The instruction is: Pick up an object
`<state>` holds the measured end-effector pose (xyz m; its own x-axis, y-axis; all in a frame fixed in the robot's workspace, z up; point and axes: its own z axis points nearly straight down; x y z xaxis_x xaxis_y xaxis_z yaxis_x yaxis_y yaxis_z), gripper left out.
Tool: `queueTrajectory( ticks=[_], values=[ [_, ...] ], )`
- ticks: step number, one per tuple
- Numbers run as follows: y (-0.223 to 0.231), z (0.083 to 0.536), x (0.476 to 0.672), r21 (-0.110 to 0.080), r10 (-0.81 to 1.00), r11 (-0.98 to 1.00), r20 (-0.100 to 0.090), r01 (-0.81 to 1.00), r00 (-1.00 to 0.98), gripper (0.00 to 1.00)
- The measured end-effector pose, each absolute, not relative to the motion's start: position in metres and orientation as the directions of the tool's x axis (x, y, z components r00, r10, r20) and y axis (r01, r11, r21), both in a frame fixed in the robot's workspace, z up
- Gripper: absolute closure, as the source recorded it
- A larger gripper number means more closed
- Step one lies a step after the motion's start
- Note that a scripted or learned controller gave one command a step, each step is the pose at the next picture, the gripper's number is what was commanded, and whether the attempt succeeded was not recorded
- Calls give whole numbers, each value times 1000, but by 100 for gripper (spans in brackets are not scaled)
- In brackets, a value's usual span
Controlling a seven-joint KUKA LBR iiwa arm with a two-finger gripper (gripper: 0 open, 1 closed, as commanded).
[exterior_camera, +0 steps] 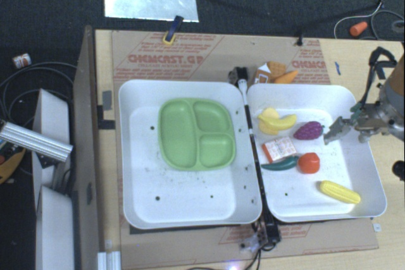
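Note:
The right bin (pixel 364 164) holds a yellow banana (pixel 276 121), purple grapes (pixel 308 130), a red and white carton (pixel 279 149), a green chili (pixel 278 165), a red tomato (pixel 309 162) and a yellow corn cob (pixel 340 191). My gripper (pixel 333 131) reaches in from the right above the bin's upper right part. Its tip is just right of the grapes and apart from them. Nothing shows in its grasp.
A green divided plate (pixel 196 134) lies in the left bin (pixel 142 199). An orange toy (pixel 281 74) rests on the cardboard behind the right bin. Between the bins runs a dark divider (pixel 253 148). Cables lie on the floor at the far right.

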<state>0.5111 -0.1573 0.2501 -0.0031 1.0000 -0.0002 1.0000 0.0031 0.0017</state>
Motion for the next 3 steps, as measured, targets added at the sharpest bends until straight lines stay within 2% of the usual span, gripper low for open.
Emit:
queueTrajectory(
  ticks=[1, 2, 3],
  values=[
    [-150, 128, 556, -6, 1000, 7, 2, 1000, -7, 0],
    [-137, 82, 528, -2, 1000, 0, 2, 1000, 0, 0],
    [-138, 95, 530, 3, 1000, 1, 0, 1000, -1, 100]
  ],
)
